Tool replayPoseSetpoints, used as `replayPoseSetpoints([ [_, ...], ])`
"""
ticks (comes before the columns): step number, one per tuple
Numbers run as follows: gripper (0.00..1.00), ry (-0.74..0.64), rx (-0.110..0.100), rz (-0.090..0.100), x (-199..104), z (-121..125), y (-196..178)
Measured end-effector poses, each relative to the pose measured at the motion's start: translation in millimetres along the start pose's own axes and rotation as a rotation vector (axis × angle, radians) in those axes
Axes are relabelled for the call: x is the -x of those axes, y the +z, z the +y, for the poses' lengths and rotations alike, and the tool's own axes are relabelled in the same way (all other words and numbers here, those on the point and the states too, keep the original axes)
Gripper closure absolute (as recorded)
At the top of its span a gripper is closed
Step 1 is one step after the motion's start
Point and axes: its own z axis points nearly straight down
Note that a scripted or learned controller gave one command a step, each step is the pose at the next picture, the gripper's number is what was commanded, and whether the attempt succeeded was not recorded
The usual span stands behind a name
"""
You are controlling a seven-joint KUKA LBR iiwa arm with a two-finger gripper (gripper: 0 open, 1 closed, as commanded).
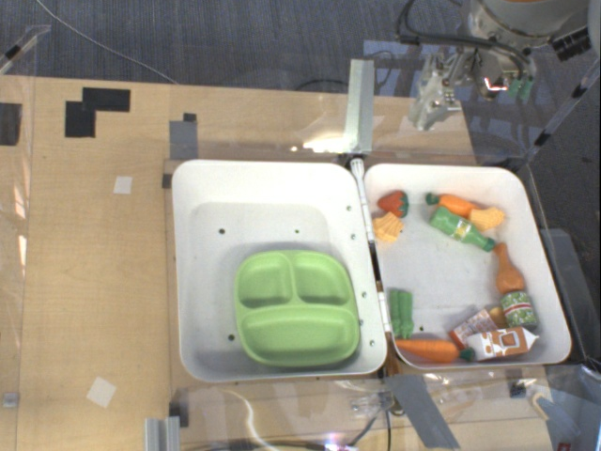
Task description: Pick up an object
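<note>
Status: nothing picked. Gripper (439,97) hovers beyond right bin (537,216)'s far edge, finger state indiscernible. Toy foods, including carrot (428,349), lie untouched. Descent, grasp, lift remain.

Right white bin (526,195) holds toy food: red strawberry (393,202), green bottle (459,228) lying flat, orange carrot (427,350) along the near wall, brown bottle (508,271).

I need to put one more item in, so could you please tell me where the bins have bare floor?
Bare floor: left white bin behind the green divided plastic plate; right white bin's middle. Crowded: its rear, right wall and front edge.
</note>
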Motion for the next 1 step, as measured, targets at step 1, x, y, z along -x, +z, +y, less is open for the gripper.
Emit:
replayPoseSetpoints([
  [1, 1.0, 0.049, 0.0, 0.007, -1.7, -9.9, 21.8],
])
